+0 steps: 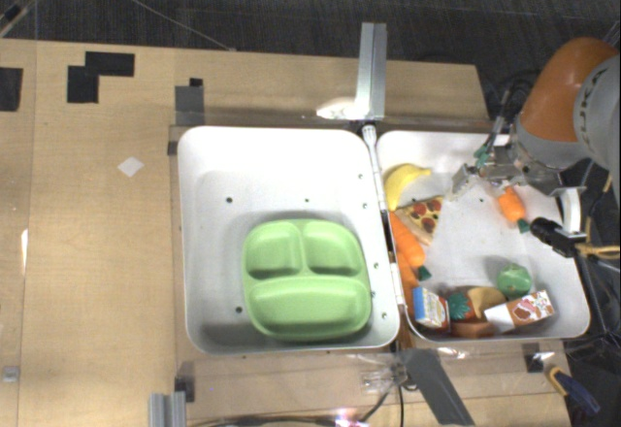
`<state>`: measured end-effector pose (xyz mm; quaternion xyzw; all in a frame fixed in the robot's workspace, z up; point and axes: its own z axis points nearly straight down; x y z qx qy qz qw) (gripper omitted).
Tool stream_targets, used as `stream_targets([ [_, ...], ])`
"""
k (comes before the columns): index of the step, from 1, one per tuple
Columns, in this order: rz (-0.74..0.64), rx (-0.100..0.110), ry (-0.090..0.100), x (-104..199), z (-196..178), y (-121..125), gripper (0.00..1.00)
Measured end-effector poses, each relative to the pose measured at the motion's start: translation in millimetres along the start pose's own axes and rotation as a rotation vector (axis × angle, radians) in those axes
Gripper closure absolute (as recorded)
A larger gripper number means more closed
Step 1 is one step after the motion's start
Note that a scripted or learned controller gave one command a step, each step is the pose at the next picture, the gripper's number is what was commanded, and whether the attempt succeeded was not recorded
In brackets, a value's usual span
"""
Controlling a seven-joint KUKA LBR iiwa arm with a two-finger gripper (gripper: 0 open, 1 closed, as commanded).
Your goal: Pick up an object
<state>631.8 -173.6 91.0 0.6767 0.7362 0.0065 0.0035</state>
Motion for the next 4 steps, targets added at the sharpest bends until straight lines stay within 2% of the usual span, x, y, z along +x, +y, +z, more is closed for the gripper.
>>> stream_targets([
  [1,-0.016,0.006,-0.006,-31.2,-55.9,-4.0,0.0],
  [2,0.006,0.004,-0.007,-31.7,2.2,7.2,0.0],
  [3,0.0,-0.005,-0.009,-30.2,-12.2,11.1,1.0],
  [4,0.001,0.007,-0.005,6.5,-99.8,-39.8,1.0],
])
